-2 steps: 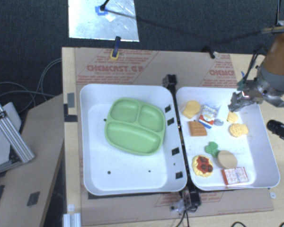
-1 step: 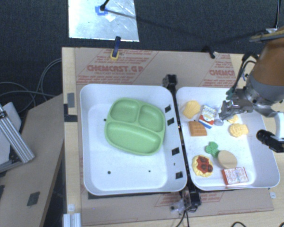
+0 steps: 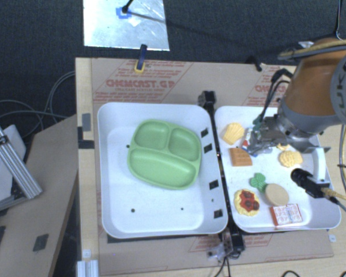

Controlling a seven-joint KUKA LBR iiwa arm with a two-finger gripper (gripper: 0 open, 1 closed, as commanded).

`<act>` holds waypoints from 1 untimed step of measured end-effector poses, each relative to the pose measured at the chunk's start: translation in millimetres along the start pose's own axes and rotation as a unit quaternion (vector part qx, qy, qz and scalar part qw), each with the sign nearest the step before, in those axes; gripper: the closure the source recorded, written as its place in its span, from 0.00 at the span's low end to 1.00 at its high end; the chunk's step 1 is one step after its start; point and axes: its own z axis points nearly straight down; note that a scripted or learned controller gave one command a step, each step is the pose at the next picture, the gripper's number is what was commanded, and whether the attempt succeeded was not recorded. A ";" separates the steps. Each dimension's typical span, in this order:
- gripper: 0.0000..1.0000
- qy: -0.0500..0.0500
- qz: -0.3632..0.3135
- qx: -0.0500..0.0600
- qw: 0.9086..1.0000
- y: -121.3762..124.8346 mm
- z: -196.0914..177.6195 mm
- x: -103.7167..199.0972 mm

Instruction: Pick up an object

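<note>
The right bin (image 3: 323,215) holds several toy foods. A yellow shell-shaped piece (image 3: 233,133) lies at its back left, with an orange cracker-like square (image 3: 240,157) just in front of it. A second yellow piece (image 3: 290,157) lies to the right. Toward the front lie a green broccoli piece (image 3: 258,182), a small pizza (image 3: 247,202), a tan oval (image 3: 277,194) and a red-and-white packet (image 3: 286,214). My gripper (image 3: 255,143) hangs low over the right bin, just right of the orange square and the yellow shell.
The left bin (image 3: 112,212) holds a green divided plate (image 3: 164,154). A black-clipped divider (image 3: 214,154) runs between the bins. The arm's grey and orange body (image 3: 320,91) covers the right bin's back right corner.
</note>
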 end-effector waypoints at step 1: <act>1.00 0.000 0.000 0.001 1.000 -13.9 6.3 40.8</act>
